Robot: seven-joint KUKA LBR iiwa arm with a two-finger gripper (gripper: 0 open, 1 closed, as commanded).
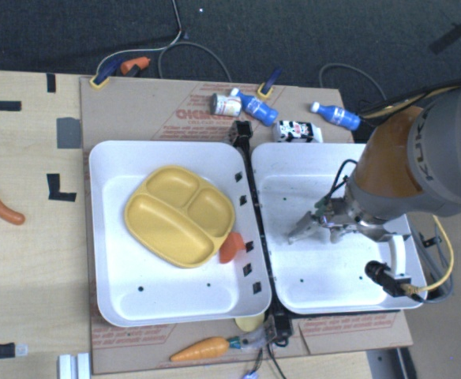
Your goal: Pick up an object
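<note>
From here the likeliest things to pick are both in the left bin [104, 160]. The plate [175, 215] is yellow, rounded and split into 3 compartments, lying flat and turned at a slant in the bin's middle. Touching its lower right edge is a small red-orange piece [231, 248], close to the wall between the 2 bins.

The arm [408, 164] comes in from the right and bends down over the right bin [309, 287], its orange band above the wrist facing the camera. The claw [313, 226] sits low over that bin's floor, about mid-bin, pointing left toward the dividing wall. I cannot tell whether the claw is wide or narrow, and I see nothing held in it. It is well apart from the plate and the red piece, with the wall between them.

On the surface beyond the bins lie a white bottle [226, 103], 2 blue bottles [260, 109] [337, 116] and a small black-and-white carton [297, 131]. A carrot [201, 349] lies in front of the left bin, and a sausage [4, 206] lies far left
</note>
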